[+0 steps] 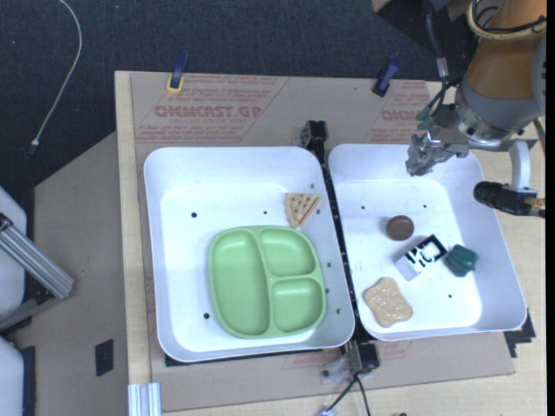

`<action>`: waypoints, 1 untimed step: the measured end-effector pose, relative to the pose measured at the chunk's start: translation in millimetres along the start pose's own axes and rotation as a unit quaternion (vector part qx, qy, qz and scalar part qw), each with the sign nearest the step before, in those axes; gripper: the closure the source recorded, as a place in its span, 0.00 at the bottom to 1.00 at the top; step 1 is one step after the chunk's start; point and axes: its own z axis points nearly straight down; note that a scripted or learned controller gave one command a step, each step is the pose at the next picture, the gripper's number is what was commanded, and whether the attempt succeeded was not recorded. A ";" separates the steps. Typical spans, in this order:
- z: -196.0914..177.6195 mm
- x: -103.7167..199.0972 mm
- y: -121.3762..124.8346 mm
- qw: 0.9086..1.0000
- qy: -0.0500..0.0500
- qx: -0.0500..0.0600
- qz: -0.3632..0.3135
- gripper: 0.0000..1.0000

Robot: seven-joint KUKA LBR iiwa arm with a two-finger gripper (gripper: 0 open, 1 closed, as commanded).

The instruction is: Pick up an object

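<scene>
Gripper (425, 159) hangs over the far edge of the right bin (499, 306), nothing between its fingers that I can see; too small and blurred to tell whether they're spread or closed. Right bin holds a brown round disc (400, 227), a white-and-black block (421, 257) just beside a dark green piece (461, 259), and a tan toast-shaped piece (387, 302) nearest the front. Left bin (173, 232) has a green divided plate (264, 280) with a waffle-patterned wedge (301, 207) just behind it.
</scene>
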 end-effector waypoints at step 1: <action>-2.9 63.4 6.7 1.000 0.000 0.000 -0.001 1.00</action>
